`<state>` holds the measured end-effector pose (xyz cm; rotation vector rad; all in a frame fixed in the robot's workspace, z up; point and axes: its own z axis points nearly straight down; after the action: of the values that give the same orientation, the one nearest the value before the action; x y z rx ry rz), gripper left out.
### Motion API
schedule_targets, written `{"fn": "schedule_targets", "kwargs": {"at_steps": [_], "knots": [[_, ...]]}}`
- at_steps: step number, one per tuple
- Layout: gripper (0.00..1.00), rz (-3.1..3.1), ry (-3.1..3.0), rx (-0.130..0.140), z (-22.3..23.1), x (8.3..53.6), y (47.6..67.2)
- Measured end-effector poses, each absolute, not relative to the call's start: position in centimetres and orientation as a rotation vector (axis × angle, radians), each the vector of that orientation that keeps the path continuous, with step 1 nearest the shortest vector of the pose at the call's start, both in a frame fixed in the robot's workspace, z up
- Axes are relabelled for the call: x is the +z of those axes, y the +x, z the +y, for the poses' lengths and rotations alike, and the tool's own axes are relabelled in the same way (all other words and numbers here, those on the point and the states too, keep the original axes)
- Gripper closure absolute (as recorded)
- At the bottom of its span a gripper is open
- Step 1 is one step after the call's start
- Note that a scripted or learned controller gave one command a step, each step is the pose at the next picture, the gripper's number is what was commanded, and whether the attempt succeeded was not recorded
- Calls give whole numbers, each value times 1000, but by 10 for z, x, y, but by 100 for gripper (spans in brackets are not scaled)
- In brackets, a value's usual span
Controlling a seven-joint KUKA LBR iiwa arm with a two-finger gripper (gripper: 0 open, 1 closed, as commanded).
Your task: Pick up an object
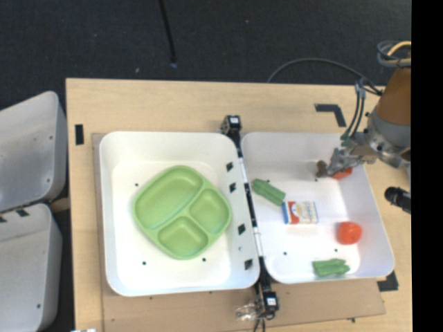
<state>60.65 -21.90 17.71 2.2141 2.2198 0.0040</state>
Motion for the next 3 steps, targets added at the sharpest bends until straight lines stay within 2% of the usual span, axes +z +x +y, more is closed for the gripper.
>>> {"fn": "schedule_targets", "kwargs": {"at_steps": [1, 2, 3], "knots": [[100, 2219, 2212, 5, -221, 235, 618], [100, 2222, 2212, 4, -223, 283, 619], [100, 2226, 2216, 0, -177, 288, 598]]}}
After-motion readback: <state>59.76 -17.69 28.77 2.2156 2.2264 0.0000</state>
